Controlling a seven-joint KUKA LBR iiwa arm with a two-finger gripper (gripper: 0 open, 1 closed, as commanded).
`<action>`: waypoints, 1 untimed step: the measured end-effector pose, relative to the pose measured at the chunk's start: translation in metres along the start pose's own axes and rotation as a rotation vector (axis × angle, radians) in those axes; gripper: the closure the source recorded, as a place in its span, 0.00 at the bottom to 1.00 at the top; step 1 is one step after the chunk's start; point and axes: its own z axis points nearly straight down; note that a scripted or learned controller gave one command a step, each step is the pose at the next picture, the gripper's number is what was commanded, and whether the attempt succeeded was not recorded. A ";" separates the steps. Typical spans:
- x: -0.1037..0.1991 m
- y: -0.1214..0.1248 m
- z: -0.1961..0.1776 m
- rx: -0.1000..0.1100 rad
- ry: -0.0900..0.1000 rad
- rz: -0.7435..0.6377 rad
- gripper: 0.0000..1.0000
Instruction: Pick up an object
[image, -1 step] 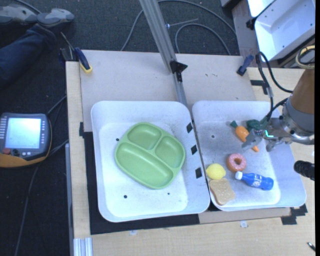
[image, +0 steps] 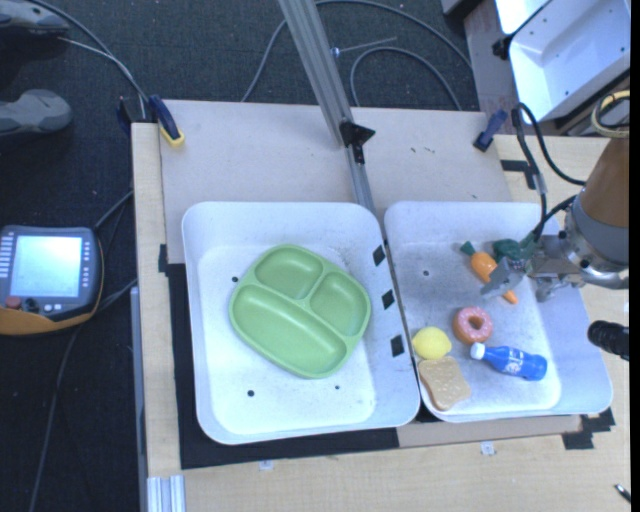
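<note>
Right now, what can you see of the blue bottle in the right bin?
The blue bottle lies on its side near the front of the right bin, its white cap pointing left toward the pink doughnut. It looks like glossy plastic, with a pale label patch on the body. The cap sits close below the doughnut; whether they touch is unclear. The gripper is farther back, apart from the bottle.

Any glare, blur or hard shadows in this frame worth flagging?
Camera view: even, soft lighting; mild sheen on the green plate; the hand near the carrot looks slightly soft; blown-out white at the top right; small items in the right bin stay readable.
</note>
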 end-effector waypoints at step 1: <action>0.007 -0.005 0.063 0.007 0.002 0.001 0.00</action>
